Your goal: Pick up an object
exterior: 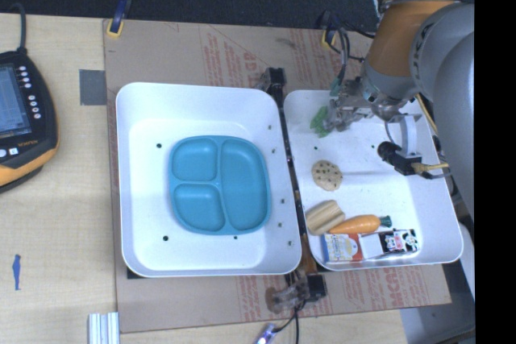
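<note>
In the right bin (435, 197) lie a round cookie (326, 174), a tan bread piece (324, 215), an orange carrot (363, 224), a small milk carton (371, 245) and a green leafy item (322, 120) near the back left corner. My gripper (345, 113) hangs low over the back of this bin, just right of the green item and touching or nearly touching it. The wrist hides the fingertips.
The left bin (137, 173) holds a blue divided plate (219, 184). A black and orange pendant (20, 121) lies on the bench at the far left. A black cable fitting (401, 158) hangs from the arm over the right bin.
</note>
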Robot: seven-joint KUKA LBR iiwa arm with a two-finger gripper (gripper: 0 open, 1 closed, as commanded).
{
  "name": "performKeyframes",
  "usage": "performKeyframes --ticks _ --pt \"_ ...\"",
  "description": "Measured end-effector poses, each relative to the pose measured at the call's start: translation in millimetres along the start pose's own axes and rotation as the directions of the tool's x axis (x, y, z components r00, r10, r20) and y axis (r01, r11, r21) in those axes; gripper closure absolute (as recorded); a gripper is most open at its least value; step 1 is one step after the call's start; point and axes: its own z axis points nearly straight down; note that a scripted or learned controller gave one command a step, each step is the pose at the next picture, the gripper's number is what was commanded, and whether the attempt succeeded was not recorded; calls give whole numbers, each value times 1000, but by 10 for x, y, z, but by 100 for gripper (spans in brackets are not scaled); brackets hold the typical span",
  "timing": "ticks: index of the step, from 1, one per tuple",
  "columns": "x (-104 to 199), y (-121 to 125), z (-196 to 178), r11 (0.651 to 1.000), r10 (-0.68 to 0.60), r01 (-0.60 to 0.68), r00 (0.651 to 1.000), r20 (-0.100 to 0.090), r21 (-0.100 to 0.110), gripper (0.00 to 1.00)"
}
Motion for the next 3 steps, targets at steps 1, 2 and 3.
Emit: performKeyframes --ticks 1,2,3 --pt "1 -8 12 1000 -1 1 1000 0 3 0" --pt "109 -19 203 1000 4 -4 1000 0 4 0" --pt "101 -16 96 1000 1 -1 1000 1 5 100"
